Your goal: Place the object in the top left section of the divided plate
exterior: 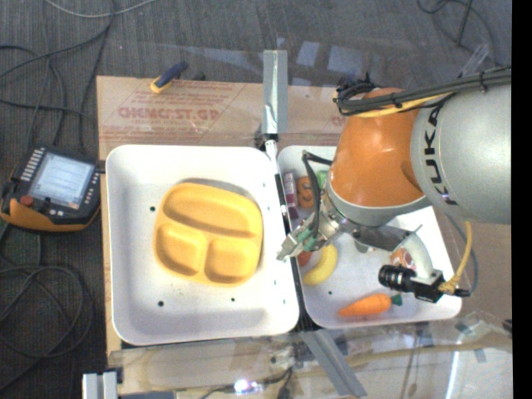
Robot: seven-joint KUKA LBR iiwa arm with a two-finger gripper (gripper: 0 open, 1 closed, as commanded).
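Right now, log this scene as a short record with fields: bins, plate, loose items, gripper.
left bin: holds a yellow divided plate, three sections, nothing in them
right bin: holds a banana, a carrot and other small items partly hidden by the arm
gripper: low over the divide between the two bins, beside the banana
grip: cannot tell
task state: top left section of the plate not yet filled

Arm (391,160) from right; gripper (298,244) low, leftward
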